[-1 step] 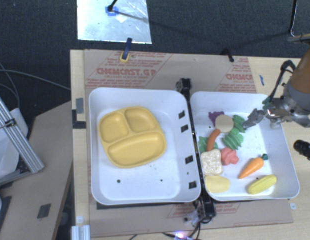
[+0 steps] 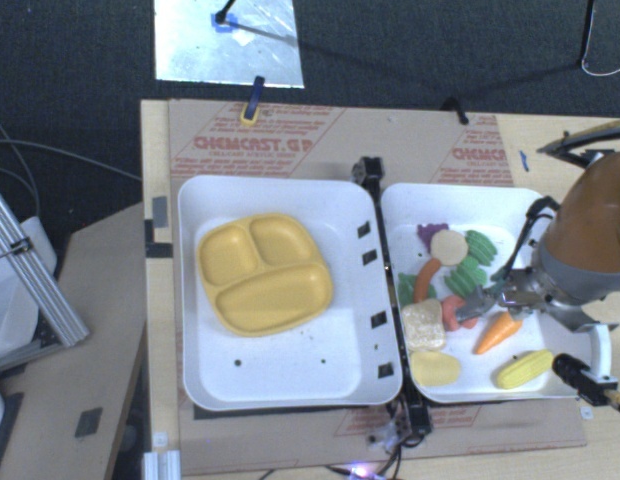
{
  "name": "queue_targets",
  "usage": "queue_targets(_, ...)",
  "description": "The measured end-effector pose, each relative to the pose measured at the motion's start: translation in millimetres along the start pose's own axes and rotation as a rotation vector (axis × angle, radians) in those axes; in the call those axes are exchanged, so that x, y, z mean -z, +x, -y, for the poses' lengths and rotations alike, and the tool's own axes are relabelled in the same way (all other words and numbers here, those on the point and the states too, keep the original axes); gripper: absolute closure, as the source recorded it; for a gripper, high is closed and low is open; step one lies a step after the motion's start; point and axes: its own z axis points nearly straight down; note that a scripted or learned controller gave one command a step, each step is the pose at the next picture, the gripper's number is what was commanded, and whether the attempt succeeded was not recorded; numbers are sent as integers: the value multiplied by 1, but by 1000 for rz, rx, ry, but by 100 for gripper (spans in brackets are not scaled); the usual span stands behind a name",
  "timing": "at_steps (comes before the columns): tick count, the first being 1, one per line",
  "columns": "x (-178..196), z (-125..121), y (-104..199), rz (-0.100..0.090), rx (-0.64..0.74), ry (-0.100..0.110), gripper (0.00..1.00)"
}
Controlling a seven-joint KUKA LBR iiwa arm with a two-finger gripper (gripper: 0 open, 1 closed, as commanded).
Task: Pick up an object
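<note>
Grey metal tool [image 2: 477, 303] low in the right bin [image 2: 510, 203], reaching in from the right edge on the grey arm [image 2: 590, 258] with its orange-brown band above the wrist. Fingers too small and blurred to read — open or clenched, cannot tell; nothing clearly seen between them. Tip just over a small red piece [image 2: 451, 311] and touching or nearly touching the top of the orange carrot [image 2: 497, 331], which lies tilted just below it. Left of the tip, a second slim orange carrot [image 2: 426, 278] and a pale bread slice [image 2: 424, 325]; below that slice, a yellow rounded piece [image 2: 435, 369] by the bin's front wall. Above the tip, green ridged pieces [image 2: 472, 261], a cream round piece [image 2: 450, 247] and a purple bit [image 2: 431, 233] behind it. To the lower right, a yellow corn cob [image 2: 524, 369] lying near the front rim, well apart from the tip.

Further out, across the black hinge line, the left bin [image 2: 240, 363] — holding a yellow three-compartment plate [image 2: 265, 273], tilted slightly, compartments bare. Both bins side by side on a brown cardboard sheet [image 2: 280, 133] printed with red lettering, laid over the worktop [image 2: 110, 268]. Beyond the cardboard, on dark carpet, a shiny foil square [image 2: 180, 28].
</note>
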Motion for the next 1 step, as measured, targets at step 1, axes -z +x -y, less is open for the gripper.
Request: queue_targets(1, -59, -18, -49, 6, -3, -8, 0)
